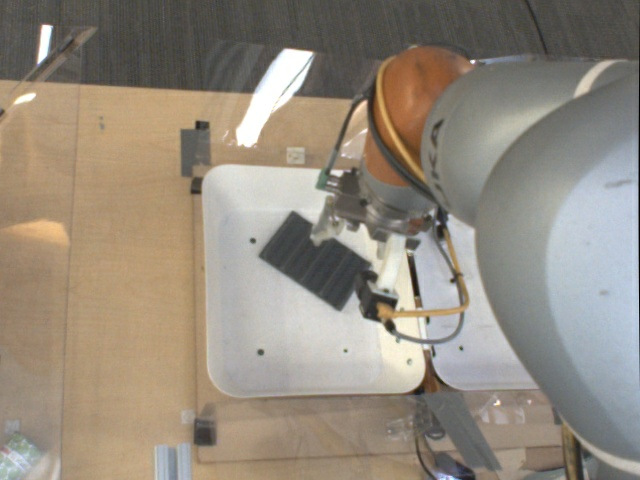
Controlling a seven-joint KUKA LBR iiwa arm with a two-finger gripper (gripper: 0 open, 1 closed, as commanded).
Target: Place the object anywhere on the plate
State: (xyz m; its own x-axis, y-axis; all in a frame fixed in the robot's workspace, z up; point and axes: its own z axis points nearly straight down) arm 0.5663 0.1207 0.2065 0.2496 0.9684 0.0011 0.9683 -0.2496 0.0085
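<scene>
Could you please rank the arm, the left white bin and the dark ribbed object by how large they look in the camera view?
1. arm, though nearness to the camera enlarges it
2. left white bin
3. dark ribbed object

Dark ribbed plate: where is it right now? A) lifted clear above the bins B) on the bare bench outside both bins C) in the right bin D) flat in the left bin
D: the dark ribbed plate lies flat and askew on the floor of the left bin, with the claw right over its right edge.
</scene>
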